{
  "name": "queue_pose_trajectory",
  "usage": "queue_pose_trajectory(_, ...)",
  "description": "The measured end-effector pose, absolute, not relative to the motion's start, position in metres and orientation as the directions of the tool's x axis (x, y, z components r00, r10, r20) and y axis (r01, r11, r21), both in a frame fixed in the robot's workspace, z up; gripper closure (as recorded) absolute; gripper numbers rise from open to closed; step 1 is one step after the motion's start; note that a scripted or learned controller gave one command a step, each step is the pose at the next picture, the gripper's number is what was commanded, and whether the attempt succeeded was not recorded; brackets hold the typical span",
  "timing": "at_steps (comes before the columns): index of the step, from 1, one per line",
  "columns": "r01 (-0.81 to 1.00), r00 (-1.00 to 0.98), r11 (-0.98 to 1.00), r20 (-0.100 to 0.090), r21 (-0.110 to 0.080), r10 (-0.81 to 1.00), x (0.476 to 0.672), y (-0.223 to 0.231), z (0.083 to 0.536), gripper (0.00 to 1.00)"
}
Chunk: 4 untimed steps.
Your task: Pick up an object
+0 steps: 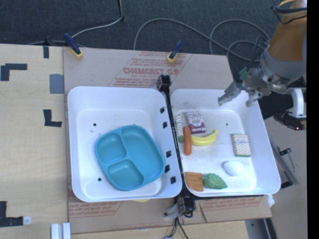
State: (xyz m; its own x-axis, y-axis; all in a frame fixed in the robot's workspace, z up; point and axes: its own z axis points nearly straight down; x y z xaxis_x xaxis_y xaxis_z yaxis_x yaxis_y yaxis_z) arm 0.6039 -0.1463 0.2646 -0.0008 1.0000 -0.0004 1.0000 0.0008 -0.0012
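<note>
Tool [240,96] sits over the right bin [259,128] at its 1 o'clock corner, above the rim. Two fingers are splayed well apart, one [227,96] pointing toward 8 o'clock, the other [252,99] shorter, near the rim. Nothing between them. Arm [286,39] comes in from 2 o'clock, orange band above the wrist.

Right bin contents, all lying on the floor, none touching the tool:
- packet [195,122] with dark red print, near the bin's 11 o'clock
- carrot [187,140] just at 7 o'clock of the packet, against it
- banana [205,138] just at 3 o'clock of the carrot, touching it
- small box [240,145] at the bin's 3 o'clock side, apart from the rest
- white lump [233,168] at 6 o'clock of the box
- green piece [215,181] and orange cracker [194,181] side by side at the bin's 7 o'clock edge

Left bin [79,108] has a blue divided tray [129,156], tilted, toward its 5 o'clock.

Both bins sit on a cardboard sheet [144,68] on the table [27,133], with two clamps at 12 o'clock.
</note>
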Motion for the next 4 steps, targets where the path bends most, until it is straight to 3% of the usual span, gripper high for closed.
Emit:
queue_pose_trajectory(1, 1.000, -0.002, 0.002, 0.001, -0.003, 1.000, 0.660, -0.068, 0.183, 0.00)
queue_pose_trajectory(2, 1.000, -0.002, 0.002, 0.000, -0.002, 1.000, 0.623, -0.043, 0.184, 0.00)
queue_pose_trajectory(3, 1.000, -0.001, 0.001, -0.001, -0.001, 1.000, 0.595, -0.048, 0.185, 0.00)
queue_pose_trajectory(4, 1.000, -0.001, 0.001, -0.001, -0.001, 1.000, 0.606, -0.072, 0.184, 0.00)
